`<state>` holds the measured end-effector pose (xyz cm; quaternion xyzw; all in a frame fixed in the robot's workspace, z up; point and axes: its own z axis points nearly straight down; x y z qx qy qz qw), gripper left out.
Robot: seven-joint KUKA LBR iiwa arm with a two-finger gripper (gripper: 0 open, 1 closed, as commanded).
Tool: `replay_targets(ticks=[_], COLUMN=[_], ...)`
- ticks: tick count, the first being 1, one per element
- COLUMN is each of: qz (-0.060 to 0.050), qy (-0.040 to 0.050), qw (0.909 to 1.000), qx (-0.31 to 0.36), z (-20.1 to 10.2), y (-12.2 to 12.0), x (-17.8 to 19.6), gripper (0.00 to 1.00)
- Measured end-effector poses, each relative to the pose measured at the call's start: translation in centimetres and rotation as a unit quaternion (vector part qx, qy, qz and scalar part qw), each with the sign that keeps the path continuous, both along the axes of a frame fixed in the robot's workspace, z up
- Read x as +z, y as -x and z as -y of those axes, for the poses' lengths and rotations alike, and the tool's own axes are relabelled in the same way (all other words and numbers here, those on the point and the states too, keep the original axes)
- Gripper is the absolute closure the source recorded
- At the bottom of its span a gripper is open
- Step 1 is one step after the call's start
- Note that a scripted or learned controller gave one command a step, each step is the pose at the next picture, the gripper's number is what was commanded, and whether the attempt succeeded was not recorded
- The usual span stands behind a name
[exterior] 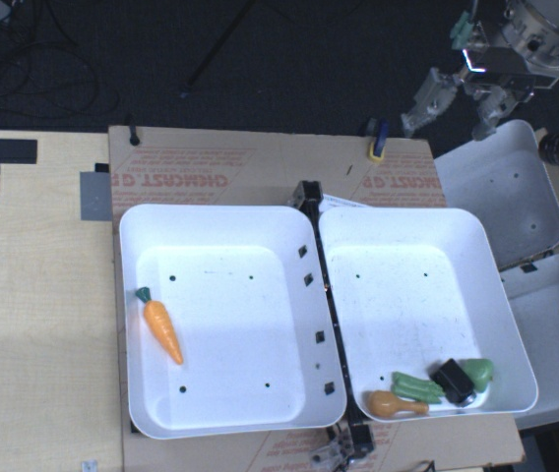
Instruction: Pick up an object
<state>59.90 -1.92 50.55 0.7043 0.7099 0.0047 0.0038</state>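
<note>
My gripper (pixel 464 112) hangs high at the upper right, above the far edge of the right bin (pixel 407 232), with its two fingers spread open and nothing between them. An orange carrot (pixel 161 328) with a green top lies at the left side of the left bin (pixel 211 226). In the near right corner of the right bin sit a tan pear-shaped toy (pixel 394 404), a green bean-like toy (pixel 416 387), a black block (pixel 454 381) and a light green piece (pixel 479 370), all bunched together.
The bins stand on a brown cardboard sheet (pixel 260 170) over a light wooden bench. A black divider clamp (pixel 321 303) runs between the bins. A yellow and blue clip (pixel 378 144) sits at the cardboard's far edge. A grey plate (pixel 511 180) lies to the right.
</note>
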Motion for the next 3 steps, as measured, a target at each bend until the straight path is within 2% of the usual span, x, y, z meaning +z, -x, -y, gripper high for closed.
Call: replay_targets(ticks=[1, 2, 3], qz=[-0.009, -0.014, -0.011], qy=[0.0017, 0.0008, 0.001], qw=[1.0, 0.9999, 0.9999], qx=[-0.001, -0.002, -0.007], z=[0.2, -1.0, 4.8], y=[0.0, -4.5, 1.3], x=[0.1, -12.6, -17.7], gripper=[1.0, 1.0, 1.0])
